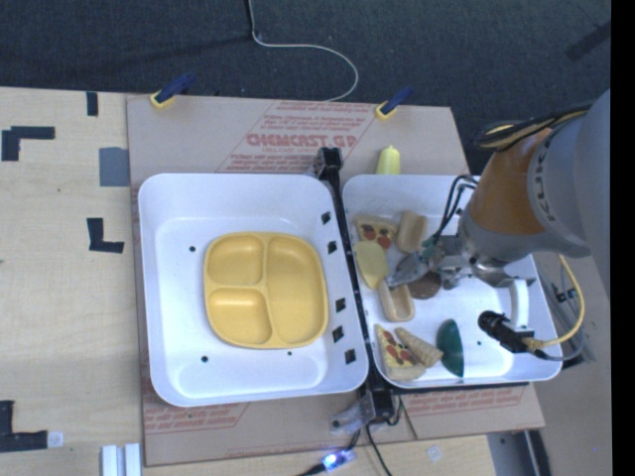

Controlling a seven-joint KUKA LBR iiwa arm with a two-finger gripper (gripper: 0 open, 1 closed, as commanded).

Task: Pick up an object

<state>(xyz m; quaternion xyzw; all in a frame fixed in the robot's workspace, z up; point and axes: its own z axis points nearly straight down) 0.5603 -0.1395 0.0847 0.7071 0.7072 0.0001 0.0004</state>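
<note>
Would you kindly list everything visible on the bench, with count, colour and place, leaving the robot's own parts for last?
White bins: two, side by side on the cardboard sheet.
Divided plate: one, yellow, three compartments, in the left bin.
Pizza slices: two, one at the right bin's top left, one at its bottom left.
Bread-like pieces: about three, tan, mid right bin.
Green piece: one, dark green, lower right bin.
Brown lump: one, beside the gripper.
Yellow item: one, just above the right bin.
Clamps: two, blue and yellow, on the cardboard's top edge.
Arm: one, grey and orange, over the right bin.
Gripper: one, low among the food.
</note>
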